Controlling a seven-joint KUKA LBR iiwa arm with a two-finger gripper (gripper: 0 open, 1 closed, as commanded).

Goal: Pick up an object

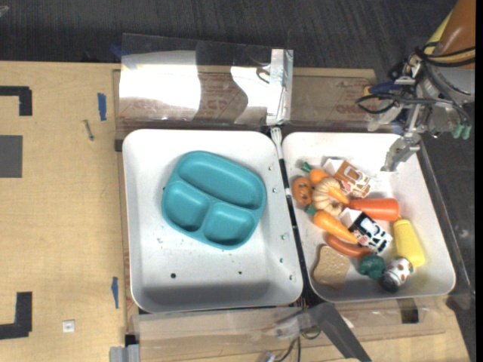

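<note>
Two white bins sat side by side on the tabletop (53, 202) as the gripper (398, 153) hung over the far right corner of the right bin (441, 274), nothing visibly between its fingers; whether it was spread or pressed together could not be told from this angle. Toy food lay heaped below and to the left of the gripper, toward the near side of that bin. Closest to it were a small printed box (351, 178) and, just beyond that, an orange carrot (373, 208), its long axis running roughly left to right across the bin, the blunt end toward the bin's right wall. A yellow corn cob (408, 243) lay farther off toward the near right corner, its length running front to back and slightly tilted. A second carrot (336, 227) pointed diagonally, from the divider toward the near right. A slice of bread (330, 266), a small pumpkin (302, 192) and a black-and-white toy (370, 234) crowded the same heap.

Crowding appeared the main hazard: pieces touched or overlapped, so a descent into the pile could have nudged neighbours, pinched two at once or slid off a rounded carrot. Closing along a carrot's length rather than across it would likely have failed. The left bin (151, 270), well away from the gripper, held a teal divided plate (215, 197).
</note>
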